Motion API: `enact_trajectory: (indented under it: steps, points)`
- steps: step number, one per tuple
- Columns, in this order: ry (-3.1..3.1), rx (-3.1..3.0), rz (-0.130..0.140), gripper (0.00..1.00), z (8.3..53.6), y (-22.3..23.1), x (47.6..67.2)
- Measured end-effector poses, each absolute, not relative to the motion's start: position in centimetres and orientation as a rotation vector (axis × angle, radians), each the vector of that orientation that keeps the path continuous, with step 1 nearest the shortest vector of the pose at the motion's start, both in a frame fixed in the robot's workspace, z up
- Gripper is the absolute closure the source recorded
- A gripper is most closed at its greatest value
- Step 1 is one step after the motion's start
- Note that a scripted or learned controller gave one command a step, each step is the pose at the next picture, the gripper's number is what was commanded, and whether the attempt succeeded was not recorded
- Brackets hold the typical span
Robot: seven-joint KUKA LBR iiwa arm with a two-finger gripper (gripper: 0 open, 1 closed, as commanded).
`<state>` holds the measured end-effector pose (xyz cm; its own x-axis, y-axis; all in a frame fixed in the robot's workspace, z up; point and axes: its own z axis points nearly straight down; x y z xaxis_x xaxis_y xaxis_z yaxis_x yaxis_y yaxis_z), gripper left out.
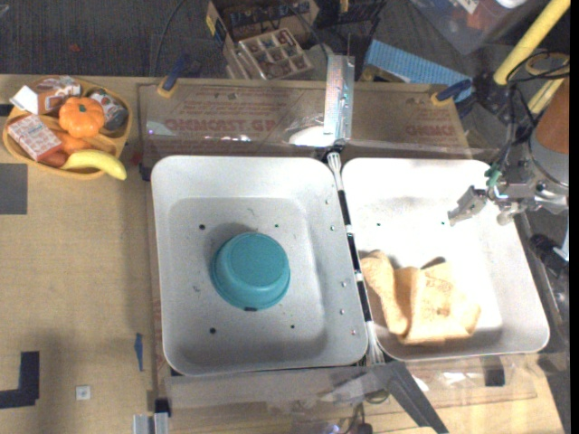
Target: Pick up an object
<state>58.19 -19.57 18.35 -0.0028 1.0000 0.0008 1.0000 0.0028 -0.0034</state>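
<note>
Two white bins are holding one teal bowl and one tan cloth while our gripper is hovering, jaws unreadable, no legible writing.

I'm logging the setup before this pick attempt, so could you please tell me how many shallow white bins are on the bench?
2. The left bin holds a teal bowl; the right bin, touching it, holds a crumpled tan cloth. None seems hidden.
</note>
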Motion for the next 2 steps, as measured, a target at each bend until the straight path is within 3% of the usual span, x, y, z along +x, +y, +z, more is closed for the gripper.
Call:
enact_trajectory:
  steps: [1, 2]
  points:
    - [-2.249, -2.197, -0.006, 0.0, 9.02, -15.91, 49.29]
    - [-2.245, -2.202, -0.009, 1.0, 9.81, -16.06, 49.4]
